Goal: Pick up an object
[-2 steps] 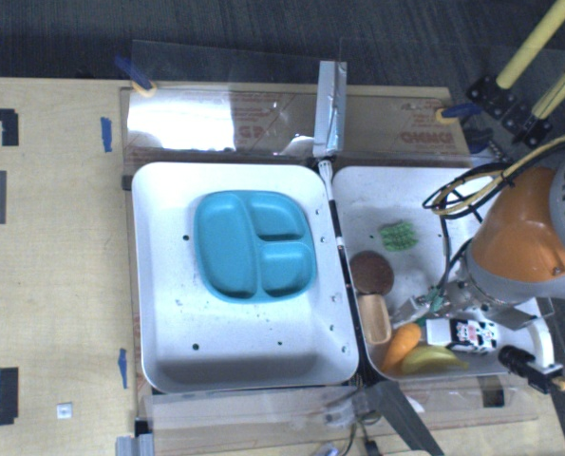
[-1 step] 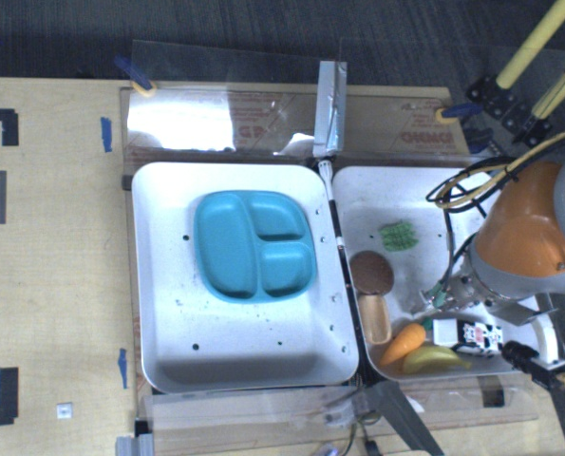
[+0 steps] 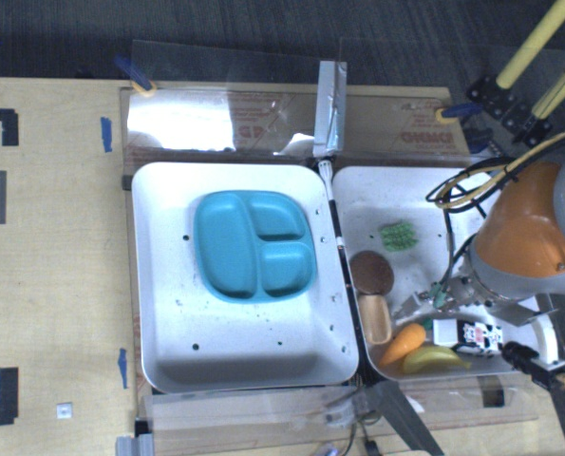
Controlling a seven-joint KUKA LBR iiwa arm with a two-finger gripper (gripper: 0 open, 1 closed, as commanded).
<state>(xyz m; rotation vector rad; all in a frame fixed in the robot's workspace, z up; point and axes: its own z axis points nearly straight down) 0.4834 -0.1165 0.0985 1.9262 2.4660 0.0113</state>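
Bench (image 3: pixel 45 255): I see a pale wooden top bearing two shallow white bins side by side.
Left bin (image 3: pixel 159 350): it holds a blue divided plate (image 3: pixel 255 244), lying flat near the middle.
Right bin (image 3: pixel 358 198): this is where the loose objects lie, gathered along its left and near sides.
Arm (image 3: pixel 519 231): grey with an orange band, reaching in from the right and hanging low over the right bin.
Gripper (image 3: pixel 436 297): down near the bin floor, just right of the objects; I cannot tell how its jaws stand.
Brown disc (image 3: pixel 371 272): beside the bin's left wall.
Tan block (image 3: pixel 376 317): just below the disc.
Orange carrot (image 3: pixel 403 342): touching a yellow banana (image 3: pixel 434 357) at the near edge.
Green piece (image 3: pixel 397 235): apart, further back.
Risk: I judge the crowded carrot and banana could be nudged rather than caught, or two things pinched together and slip.
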